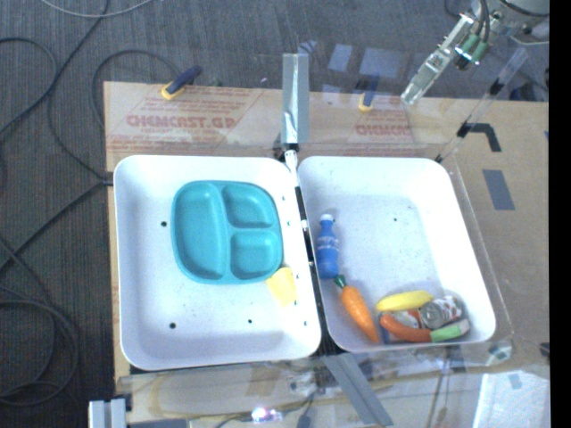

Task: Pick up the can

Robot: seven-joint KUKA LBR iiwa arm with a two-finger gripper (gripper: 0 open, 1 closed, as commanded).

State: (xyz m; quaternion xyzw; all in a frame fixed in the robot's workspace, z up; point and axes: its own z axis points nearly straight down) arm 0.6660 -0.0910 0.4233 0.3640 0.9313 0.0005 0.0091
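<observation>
Can [443, 311] lies on side in right bin [393, 185], near-right corner, touching yellow banana [403, 300], among toy vegetables. Long axis roughly left-right. Claw [428, 68] hangs beyond far rim of right bin, well apart from can; finger state: cannot tell. Can lies toward near side from claw, almost straight below in frame.

A shiny metal can [442, 311] is being shown at the near right corner of a glossy white plastic bin [464, 230]; a smooth matt turquoise plastic tray [227, 230] is being carried by the left bin [143, 266].
</observation>
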